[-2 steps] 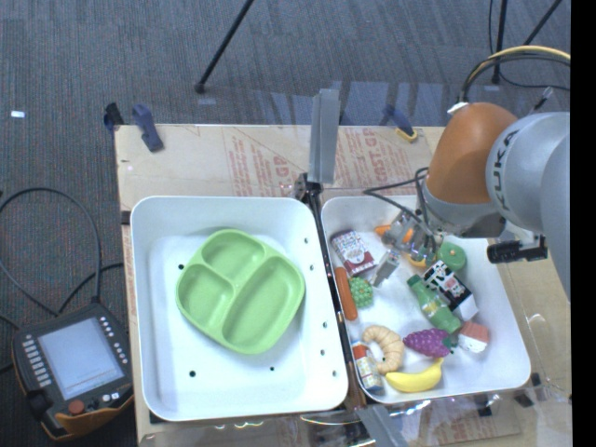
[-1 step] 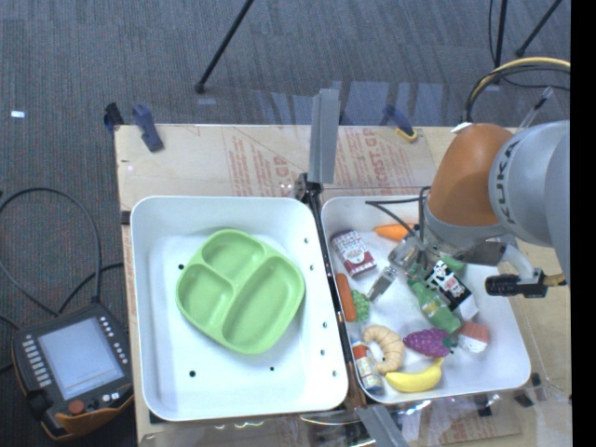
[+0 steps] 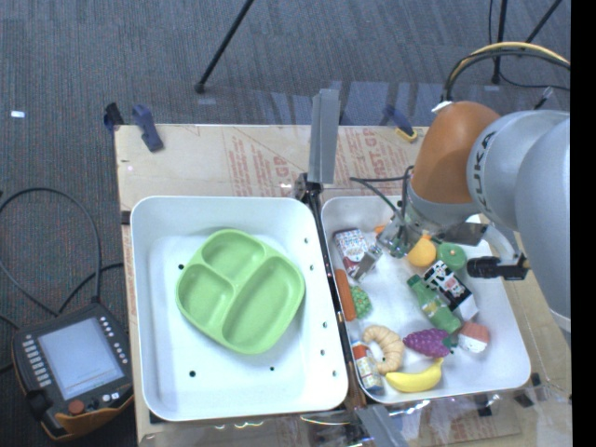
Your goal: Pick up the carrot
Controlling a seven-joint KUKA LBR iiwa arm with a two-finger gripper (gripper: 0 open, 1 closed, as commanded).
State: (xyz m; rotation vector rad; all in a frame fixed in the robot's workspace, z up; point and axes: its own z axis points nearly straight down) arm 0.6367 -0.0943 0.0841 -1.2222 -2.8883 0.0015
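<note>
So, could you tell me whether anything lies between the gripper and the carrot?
Nothing visible does. The gripper hangs just right of the slim orange carrot, which lies against the right bin's left wall, its top exposed.

A green divided plate (image 3: 240, 291) lies in my left white bin (image 3: 149, 250). In the right bin (image 3: 507, 343), lower right of frame, sit a banana (image 3: 414, 377), purple grapes (image 3: 426, 342) and a croissant (image 3: 385, 345). A teach pendant (image 3: 70, 366) rests at lower left.
</note>
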